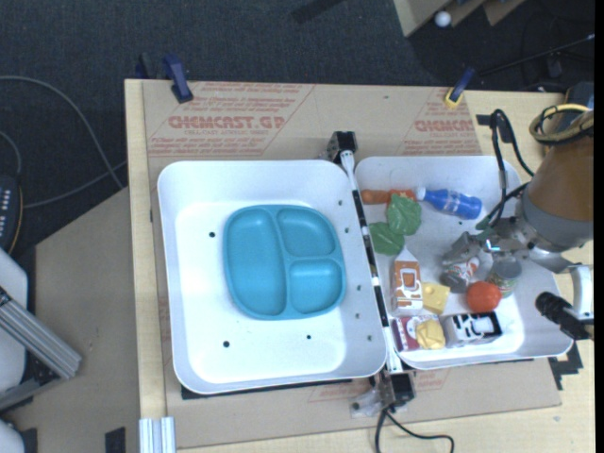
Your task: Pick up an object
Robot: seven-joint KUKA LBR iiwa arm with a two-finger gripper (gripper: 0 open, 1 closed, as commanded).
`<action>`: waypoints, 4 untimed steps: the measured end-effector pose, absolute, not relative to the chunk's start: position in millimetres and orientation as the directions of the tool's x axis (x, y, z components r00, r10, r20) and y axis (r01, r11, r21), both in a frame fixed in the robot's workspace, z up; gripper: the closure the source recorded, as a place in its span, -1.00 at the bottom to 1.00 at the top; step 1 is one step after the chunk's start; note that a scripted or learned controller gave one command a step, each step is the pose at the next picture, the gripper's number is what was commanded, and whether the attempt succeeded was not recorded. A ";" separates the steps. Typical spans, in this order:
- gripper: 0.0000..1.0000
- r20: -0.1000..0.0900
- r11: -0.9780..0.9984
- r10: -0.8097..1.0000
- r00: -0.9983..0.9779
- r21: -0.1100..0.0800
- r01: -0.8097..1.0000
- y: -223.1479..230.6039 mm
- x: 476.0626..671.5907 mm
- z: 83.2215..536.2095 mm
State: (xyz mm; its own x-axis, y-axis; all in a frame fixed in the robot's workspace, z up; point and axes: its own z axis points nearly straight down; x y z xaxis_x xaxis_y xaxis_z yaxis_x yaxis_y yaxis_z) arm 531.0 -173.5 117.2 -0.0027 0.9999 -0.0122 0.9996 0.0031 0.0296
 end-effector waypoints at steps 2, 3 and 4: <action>-1.00 -0.012 0.003 1.000 -0.003 0.030 1.000 -173.0 531.1 116.9; -1.00 -0.012 0.004 1.000 -0.004 0.030 1.000 -172.9 531.0 116.8; -1.00 -0.012 0.004 1.000 -0.004 0.029 1.000 -172.8 531.0 116.7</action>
